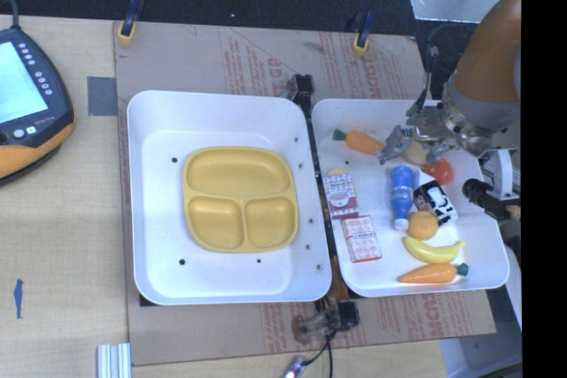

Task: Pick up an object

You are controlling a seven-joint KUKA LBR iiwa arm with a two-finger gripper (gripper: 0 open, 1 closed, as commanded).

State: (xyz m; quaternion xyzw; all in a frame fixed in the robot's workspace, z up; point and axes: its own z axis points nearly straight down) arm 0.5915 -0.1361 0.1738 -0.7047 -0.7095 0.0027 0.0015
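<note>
Over the right-hand shallow white bin point(483, 274), seen from the fixed overhead camera, the grey arm's end effector point(409, 137) is poised near the far rim; whether it is spread or closed cannot be told, and nothing is seen gripped in it. Below and around it lie the candidates for picking: a small orange toy carrot point(363, 142) just to its left, a blue plastic bottle point(402, 193) directly beneath, a red round item point(438, 171), a black-and-white block point(438, 203), a round orange fruit point(423, 226), a yellow toy banana point(434, 250), a longer orange carrot point(430, 274) by the near rim, and two printed red-and-white cartons point(340, 193) along the left wall. The step in hand is judged to be the approach, with no grasp yet made. A descent onto one isolated object is called for next. Room is tight among the clustered bottle, block and fruit; the small carrot has more clearance. The left bin point(151, 190) holds a yellow divided plastic tray point(239, 199) on the tabletop point(62, 235).
</note>
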